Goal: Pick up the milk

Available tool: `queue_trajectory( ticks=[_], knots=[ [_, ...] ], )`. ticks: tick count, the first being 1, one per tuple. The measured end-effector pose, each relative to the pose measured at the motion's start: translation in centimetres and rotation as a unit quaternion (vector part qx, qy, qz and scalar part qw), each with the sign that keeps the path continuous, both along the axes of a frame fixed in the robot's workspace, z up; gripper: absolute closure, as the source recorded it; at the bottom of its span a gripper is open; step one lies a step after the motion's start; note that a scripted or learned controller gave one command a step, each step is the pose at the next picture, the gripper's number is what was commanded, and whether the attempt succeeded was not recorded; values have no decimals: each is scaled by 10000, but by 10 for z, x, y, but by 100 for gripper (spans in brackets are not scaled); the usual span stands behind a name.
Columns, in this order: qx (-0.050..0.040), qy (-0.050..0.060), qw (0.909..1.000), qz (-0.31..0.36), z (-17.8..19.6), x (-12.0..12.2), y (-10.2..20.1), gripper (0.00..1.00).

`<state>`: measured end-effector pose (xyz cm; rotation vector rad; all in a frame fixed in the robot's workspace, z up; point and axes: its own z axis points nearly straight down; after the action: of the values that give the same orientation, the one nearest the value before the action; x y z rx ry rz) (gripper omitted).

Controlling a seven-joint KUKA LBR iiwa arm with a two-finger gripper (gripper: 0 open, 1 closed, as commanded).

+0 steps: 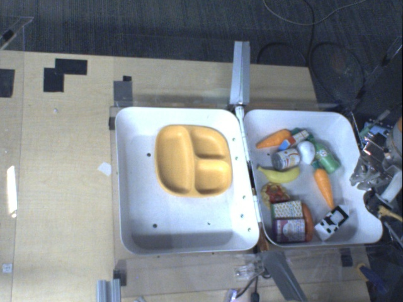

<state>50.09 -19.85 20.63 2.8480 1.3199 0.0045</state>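
The milk carton (331, 222) lies tilted in the right bin (350, 126), near its front right corner beside a carrot (323, 188), reachable from above, while the gripper (371, 168) hovers just outside the bin's right edge, its opening impossible to tell.

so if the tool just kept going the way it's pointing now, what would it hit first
The tool sits at the right bin's right rim, apparently pointing left into it. Going straight on, it would probably meet the orange carrot first, before the milk carton nearer the front. Its height is unclear from this slanted view.
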Motion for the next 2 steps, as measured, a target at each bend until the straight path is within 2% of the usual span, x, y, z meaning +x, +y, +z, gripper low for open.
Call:
queue_trajectory(
  ticks=[1,2],
  knots=[
    [0,1,10000,2,0,0,0,0],
    [9,3,9961,-884,-110,-12,9,0]
  ],
)
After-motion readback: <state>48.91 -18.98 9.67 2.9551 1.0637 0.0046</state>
